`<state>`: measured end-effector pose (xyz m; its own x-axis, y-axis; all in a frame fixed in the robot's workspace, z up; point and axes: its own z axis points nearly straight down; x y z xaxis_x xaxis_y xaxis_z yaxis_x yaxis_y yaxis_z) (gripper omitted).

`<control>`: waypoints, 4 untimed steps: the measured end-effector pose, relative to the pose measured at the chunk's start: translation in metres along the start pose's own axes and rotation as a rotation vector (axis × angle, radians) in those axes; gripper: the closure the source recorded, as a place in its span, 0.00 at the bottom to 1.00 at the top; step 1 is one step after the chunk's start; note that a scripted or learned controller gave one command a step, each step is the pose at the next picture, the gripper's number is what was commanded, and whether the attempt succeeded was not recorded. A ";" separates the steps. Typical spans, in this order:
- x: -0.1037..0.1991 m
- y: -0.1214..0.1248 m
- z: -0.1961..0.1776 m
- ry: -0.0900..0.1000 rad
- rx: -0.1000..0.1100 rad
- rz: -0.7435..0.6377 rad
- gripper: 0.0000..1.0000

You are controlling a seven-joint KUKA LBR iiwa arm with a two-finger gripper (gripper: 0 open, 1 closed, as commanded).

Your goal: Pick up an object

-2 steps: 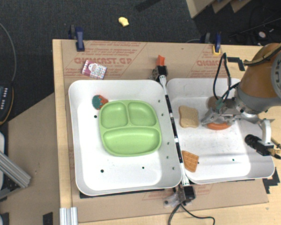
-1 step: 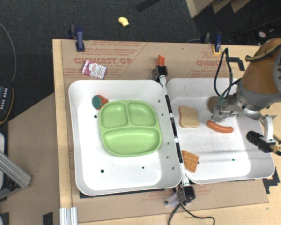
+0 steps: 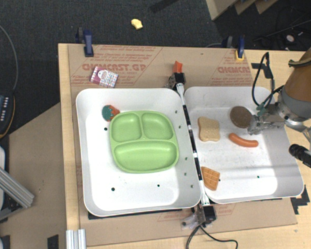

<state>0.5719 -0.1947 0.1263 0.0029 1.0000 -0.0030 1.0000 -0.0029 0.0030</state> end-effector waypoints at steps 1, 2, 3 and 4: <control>0.002 0.000 0.001 0.002 0.001 -0.002 0.00; 0.060 0.071 0.041 0.000 -0.005 -0.009 0.00; 0.082 0.072 0.038 -0.001 -0.005 -0.005 0.00; 0.078 0.097 0.038 0.000 -0.006 -0.005 0.00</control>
<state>0.6694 -0.1169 0.0882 -0.0022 1.0000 -0.0029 1.0000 0.0023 0.0090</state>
